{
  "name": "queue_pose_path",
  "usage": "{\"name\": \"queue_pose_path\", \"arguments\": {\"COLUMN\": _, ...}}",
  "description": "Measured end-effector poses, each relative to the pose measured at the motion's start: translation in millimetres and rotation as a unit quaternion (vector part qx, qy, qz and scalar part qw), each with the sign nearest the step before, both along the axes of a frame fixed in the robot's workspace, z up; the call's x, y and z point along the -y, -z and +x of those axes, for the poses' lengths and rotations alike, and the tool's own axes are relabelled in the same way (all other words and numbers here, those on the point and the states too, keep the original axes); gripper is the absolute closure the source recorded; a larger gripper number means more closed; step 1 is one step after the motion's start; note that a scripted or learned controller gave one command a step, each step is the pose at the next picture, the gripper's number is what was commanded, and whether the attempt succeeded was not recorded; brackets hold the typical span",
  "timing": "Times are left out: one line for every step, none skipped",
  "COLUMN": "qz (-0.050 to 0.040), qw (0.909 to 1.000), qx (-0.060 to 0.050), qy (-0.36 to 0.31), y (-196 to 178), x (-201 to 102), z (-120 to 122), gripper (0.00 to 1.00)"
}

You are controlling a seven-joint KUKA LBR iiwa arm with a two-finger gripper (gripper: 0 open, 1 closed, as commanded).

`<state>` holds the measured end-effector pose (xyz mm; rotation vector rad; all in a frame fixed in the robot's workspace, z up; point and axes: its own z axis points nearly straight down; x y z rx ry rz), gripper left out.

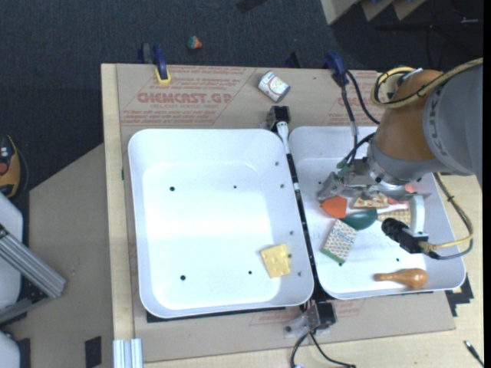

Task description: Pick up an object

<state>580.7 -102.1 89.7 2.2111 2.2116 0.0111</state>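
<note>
the gripper is lowered just above the orange object; the jaws' state cannot be told.

Yellow sponge — white bins.

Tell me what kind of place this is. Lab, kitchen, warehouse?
Most likely a robotics lab's grasping test bench. A grey arm reaches over two white bins on a clamped board, small mixed items such as a yellow sponge-like piece lie in them, and dark carpet surrounds the bench.
</note>
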Motion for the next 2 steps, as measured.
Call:
{"name": "queue_pose_path", "arguments": {"qz": -0.0003, "qw": 1.0, "qx": 0.002, "qy": 0.0, "y": -11.2, "x": 0.1, "z": 2.1, "gripper": 1.0}}
{"name": "queue_pose_path", "arguments": {"qz": 0.0037, "qw": 1.0, "qx": -0.001, "qy": -0.005, "y": -101.4, "x": -78.3, "z": 36.9, "gripper": 1.0}}
